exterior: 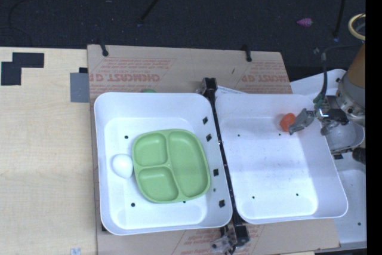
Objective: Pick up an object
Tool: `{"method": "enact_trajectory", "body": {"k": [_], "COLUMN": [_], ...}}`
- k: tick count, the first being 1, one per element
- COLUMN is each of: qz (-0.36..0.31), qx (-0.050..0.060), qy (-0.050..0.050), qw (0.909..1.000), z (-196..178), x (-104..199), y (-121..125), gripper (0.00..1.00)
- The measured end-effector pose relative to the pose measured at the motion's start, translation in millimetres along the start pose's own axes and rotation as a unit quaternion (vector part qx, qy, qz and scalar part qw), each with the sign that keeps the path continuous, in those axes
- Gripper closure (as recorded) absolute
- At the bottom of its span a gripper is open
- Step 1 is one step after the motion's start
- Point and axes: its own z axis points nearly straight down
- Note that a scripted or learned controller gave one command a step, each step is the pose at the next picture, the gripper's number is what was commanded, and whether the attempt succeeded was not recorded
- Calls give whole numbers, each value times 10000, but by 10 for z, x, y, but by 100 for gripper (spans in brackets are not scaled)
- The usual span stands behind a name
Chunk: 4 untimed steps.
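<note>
1. Orange and small, the rounded object [287, 121] lies in the right bin [268, 200], close to its far right corner, resting on the white floor near the wall. Its exact kind is too small to make out; it looks slightly longer than wide, its long axis running roughly towards the bin's far edge.

2. Just to its right sits the jaws [301, 120] of the grey arm, reaching in over the right rim. A dark finger slants down towards the orange object and seems to touch or nearly touch its right side. Whether the jaws are spread or closed I cannot tell, and nothing shows the object between them, so I judge it not grasped.

3. For the coming move, the relation that matters is this: the object lies immediately left of the jaws, with the bin wall close behind. A grasp would probably need the jaws to shift a little leftward to straddle it.

4. Further out, the left bin [113, 212] holds a green divided plate [170, 165] with three compartments, and a white egg-like ball [122, 165] touching its left edge.

5. Both bins sit on brown cardboard [179, 71] over a pale wooden desk [42, 158].
</note>
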Motion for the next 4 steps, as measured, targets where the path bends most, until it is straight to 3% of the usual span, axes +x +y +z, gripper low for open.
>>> {"method": "enact_trajectory", "body": {"k": [2, 3, 4], "qz": [1, 10, -10], "qx": [-1, -12, -44], "qy": [3, 0, -12], "qw": [10000, 10000, 10000], "z": [1079, 954, 320], "x": [-47, -55, -56], "y": [13, 17, 11], "gripper": [0, 100, 100]}}
